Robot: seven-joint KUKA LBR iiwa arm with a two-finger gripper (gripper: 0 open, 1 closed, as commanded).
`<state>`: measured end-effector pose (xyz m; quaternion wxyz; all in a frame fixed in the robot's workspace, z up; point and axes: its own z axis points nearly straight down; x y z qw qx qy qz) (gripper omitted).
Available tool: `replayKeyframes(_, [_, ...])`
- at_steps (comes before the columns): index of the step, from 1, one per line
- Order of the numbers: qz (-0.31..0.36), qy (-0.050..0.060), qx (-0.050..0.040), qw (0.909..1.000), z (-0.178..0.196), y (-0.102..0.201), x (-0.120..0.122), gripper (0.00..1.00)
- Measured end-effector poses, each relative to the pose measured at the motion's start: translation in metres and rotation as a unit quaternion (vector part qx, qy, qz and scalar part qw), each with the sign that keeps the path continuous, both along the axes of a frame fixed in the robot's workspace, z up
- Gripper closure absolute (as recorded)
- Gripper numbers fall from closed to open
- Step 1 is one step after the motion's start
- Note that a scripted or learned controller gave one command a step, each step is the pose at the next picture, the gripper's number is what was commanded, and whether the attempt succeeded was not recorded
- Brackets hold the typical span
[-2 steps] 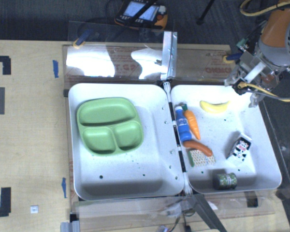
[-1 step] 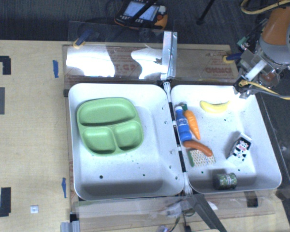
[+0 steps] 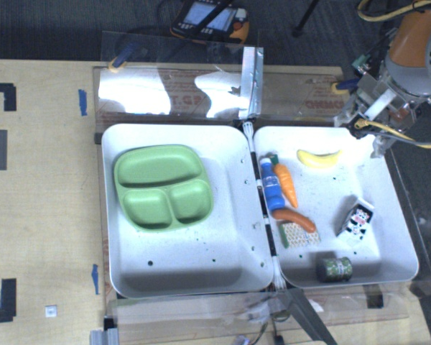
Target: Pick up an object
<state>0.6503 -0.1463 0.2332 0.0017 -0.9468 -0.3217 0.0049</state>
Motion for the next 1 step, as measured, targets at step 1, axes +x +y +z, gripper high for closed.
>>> replayKeyframes(1, [-0.026, -0.003, -0.0002, 0.9997, 0.0253, 0.0255, 0.0070, 0.00])
